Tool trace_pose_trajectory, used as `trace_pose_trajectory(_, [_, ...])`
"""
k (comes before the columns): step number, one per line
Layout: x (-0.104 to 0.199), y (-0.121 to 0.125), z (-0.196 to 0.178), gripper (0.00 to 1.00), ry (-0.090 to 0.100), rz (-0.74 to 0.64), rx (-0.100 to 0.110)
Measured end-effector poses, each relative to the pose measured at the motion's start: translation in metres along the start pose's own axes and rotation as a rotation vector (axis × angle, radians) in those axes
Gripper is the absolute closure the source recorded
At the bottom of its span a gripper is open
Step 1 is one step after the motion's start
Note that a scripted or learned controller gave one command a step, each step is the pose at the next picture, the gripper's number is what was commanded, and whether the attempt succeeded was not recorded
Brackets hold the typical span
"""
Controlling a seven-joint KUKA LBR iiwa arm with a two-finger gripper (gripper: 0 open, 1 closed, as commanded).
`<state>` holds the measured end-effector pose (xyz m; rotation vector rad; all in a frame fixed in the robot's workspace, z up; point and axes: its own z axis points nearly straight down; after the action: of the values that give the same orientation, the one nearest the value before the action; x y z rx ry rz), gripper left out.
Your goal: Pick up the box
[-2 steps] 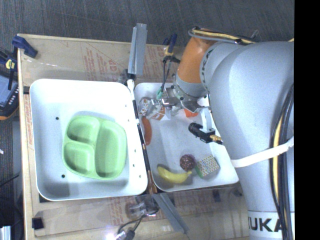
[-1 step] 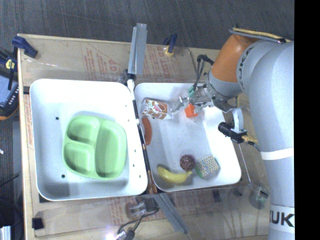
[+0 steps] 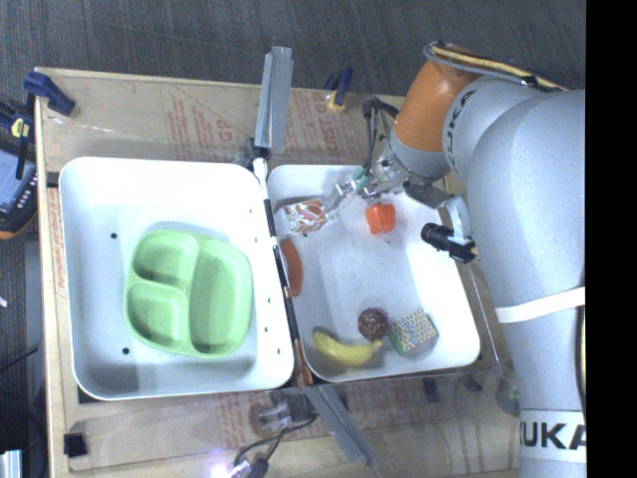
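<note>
A small box (image 3: 412,331) with a speckled tan top and a green side lies in the front right corner of the right bin (image 3: 438,267). My gripper (image 3: 349,189) is low over the far part of the same bin, well away from the box. Its tip is next to a red-and-white packet (image 3: 306,216) that lies by the bin's left wall. Whether the gripper touches the packet I cannot tell.
In the right bin lie an orange object (image 3: 380,217), a reddish sausage shape (image 3: 291,268), a yellow banana (image 3: 343,348) and a brown ball (image 3: 373,322) beside the box. The left bin (image 3: 90,267) holds a green divided tray (image 3: 189,292).
</note>
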<state>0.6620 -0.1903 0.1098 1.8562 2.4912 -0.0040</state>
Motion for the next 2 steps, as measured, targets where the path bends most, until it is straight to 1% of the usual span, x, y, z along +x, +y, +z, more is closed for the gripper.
trace_pose_trajectory(1, [0.109, 0.030, -0.086, 0.00, 0.031, -0.211, 0.014])
trace_pose_trajectory(2, [0.104, -0.017, -0.035, 0.00, 0.025, -0.143, 0.014])
